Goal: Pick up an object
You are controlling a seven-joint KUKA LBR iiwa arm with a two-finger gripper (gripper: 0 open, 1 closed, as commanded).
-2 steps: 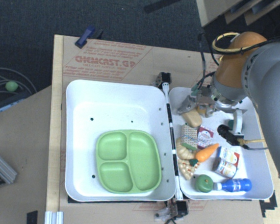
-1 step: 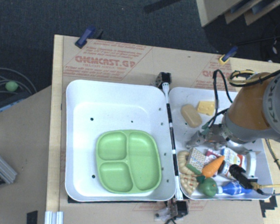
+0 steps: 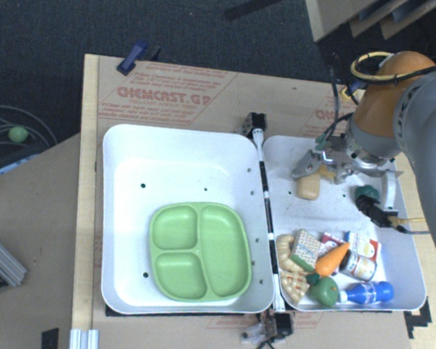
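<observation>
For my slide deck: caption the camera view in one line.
Gripper low over a tan block in the right bin; green tray in the left bin.

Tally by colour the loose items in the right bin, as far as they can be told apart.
Tan or beige: 3, the tan block, waffle piece and cracker
Orange: 1, the carrot
Green: 1, the green ball
Blue: 1, the blue bottle
Red and white: 1, the small can
Total: 7; the pile overlaps, so some may be hidden.

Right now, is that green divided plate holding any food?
Empty. The green plate lies flat in the left bin, all three compartments bare; the toy food sits in the right bin.
</observation>
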